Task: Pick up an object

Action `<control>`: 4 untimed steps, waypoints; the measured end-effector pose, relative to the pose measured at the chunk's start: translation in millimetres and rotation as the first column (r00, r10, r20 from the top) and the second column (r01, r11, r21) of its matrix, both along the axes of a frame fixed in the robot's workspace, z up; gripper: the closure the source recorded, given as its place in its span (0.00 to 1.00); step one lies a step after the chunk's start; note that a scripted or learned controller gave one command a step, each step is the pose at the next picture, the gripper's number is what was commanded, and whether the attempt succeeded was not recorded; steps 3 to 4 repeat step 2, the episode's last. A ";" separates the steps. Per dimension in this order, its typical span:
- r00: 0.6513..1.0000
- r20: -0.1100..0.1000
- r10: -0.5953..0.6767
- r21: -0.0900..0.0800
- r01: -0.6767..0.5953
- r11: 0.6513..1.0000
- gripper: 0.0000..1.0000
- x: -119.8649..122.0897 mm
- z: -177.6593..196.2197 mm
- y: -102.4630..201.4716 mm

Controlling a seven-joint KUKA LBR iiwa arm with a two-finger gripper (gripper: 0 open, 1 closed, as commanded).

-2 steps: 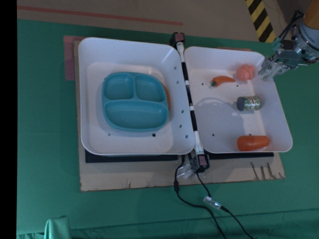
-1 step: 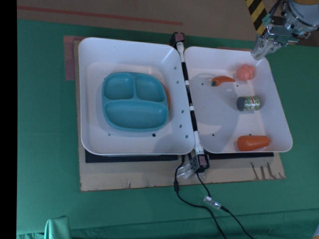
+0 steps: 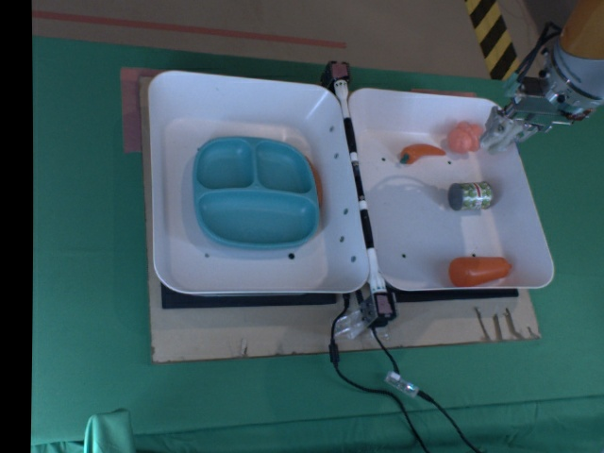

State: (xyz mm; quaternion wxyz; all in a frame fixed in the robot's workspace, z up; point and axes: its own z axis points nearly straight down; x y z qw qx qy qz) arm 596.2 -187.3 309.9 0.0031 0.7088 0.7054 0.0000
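Pale pink lumpy rounded toy (image 3: 462,137) lies in the right white bin (image 3: 528,243), near its far wall.

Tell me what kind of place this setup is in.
Most likely a robotics lab or test cell, not a kitchen. Two white bins sit clamped together on cardboard over a green mat, yellow-black hazard tape marks the floor, and a robot arm's pincer hangs beside toy food such as a small carrot.

Bench covered in green cloth (image 3: 85,253); flat brown cardboard sheet (image 3: 245,347) at frame centre carries two shallow white plastic bins (image 3: 175,253), side by side.
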 end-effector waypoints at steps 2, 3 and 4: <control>1.000 -0.001 0.001 0.002 -0.001 1.000 1.00 -58.1 -59.4 0.0; 1.000 -0.001 0.001 0.002 -0.001 1.000 1.00 -58.1 -59.4 0.0; 1.000 -0.001 0.001 0.002 -0.001 1.000 1.00 -58.1 -59.4 0.0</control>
